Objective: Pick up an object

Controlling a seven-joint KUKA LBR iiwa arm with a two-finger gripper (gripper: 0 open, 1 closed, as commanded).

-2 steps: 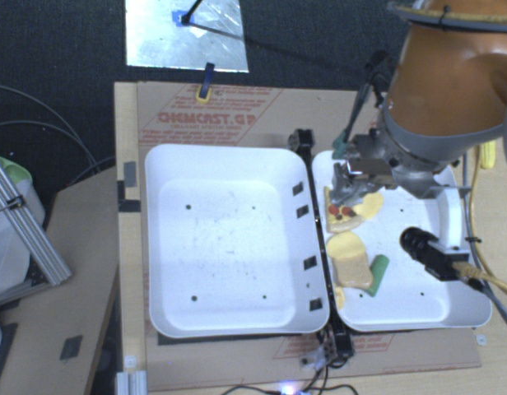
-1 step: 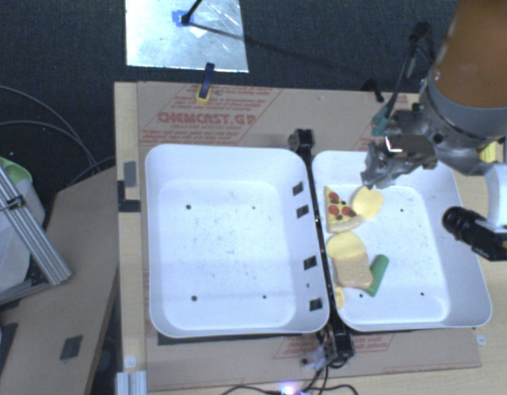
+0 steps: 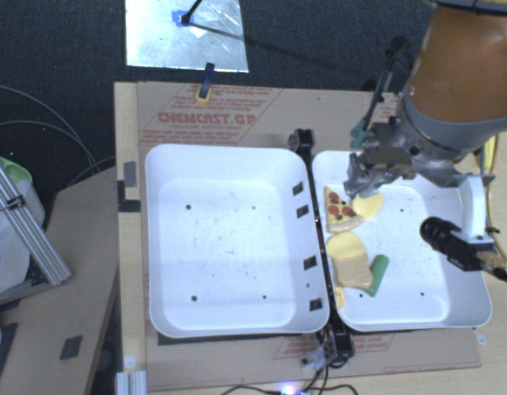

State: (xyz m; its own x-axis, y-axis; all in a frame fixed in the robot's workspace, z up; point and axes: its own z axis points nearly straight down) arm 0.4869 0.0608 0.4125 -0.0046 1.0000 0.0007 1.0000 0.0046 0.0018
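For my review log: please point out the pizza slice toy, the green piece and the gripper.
Pizza slice toy (image 3: 339, 210), camera view: on its topped face with red dots.
Green piece (image 3: 378, 270), camera view: mid-length on its body.
Gripper (image 3: 358, 189), camera view: at its fingertips, over the right bin.

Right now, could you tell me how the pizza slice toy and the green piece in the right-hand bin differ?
The pizza slice toy is pale with red spots; the green piece is plain green. The pizza slice toy lies right under the gripper, near the divider; the green piece lies farther toward the bin's front, against a yellowish block. Both rest in the right bin.
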